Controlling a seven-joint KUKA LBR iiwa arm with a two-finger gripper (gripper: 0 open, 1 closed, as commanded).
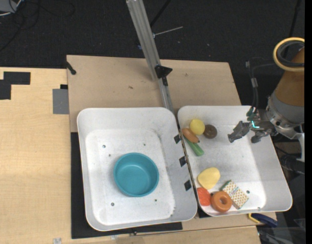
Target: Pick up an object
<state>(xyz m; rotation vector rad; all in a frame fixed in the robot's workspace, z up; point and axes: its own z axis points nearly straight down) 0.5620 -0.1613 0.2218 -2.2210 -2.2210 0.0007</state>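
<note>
I count two white bins side by side on the desk [120, 83]. The left bin [95, 131] holds one teal bowl [136, 174], sitting toward its lower middle. The right bin [270, 182] holds seven small things in two clusters. Near its upper left corner I see a yellow lemon [197, 126], a brown ball [210, 131] just beside it, and an orange carrot [189, 135] touching a green pepper [196, 148]. Toward the lower left lie a yellow lump [209, 177], a red piece [203, 195], an orange doughnut [221, 201] and a patterned block [235, 194], all crowded together.

The gripper [243, 131] hangs over the right bin's upper right part, its fingers spread apart with nothing between them, well apart from both clusters. A slanted metal rail [146, 34] runs down toward the wall between the bins. The middle and right of the right bin lie bare, giving room to move; the two clusters hug the left wall.
</note>
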